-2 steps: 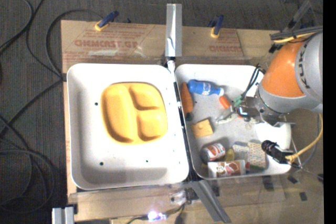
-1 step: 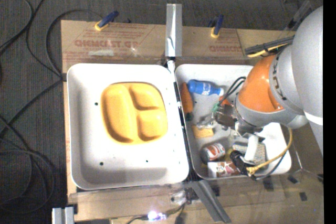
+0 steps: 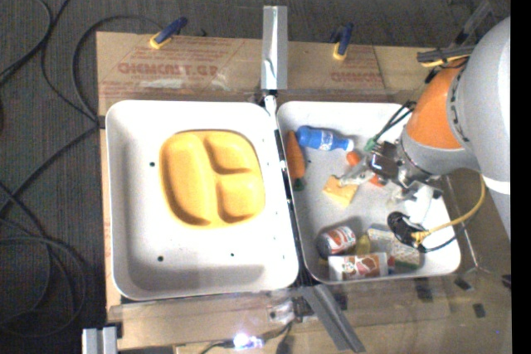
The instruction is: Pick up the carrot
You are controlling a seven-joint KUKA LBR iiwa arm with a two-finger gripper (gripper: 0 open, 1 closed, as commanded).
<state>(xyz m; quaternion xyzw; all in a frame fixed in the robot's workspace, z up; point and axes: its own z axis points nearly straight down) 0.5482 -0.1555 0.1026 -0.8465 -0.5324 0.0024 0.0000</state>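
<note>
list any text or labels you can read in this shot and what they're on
Cardboard sheet behind the bins: red print, too blurred to read for sure.
Red can: label unreadable.
Red and white packet: print too small.
Blue bottle: label unreadable.
Carrot: no text.

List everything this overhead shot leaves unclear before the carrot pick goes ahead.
- Claw: its tip blurs into nearby clutter, so open or shut is unreadable.
- Long orange carrot: lies tight along the right white bin's left wall; its underside and any gap beside the wall are hidden.
- Red and white carton: label print too small to read.
- Grey arm with orange band: cut off by the right edge.
</note>
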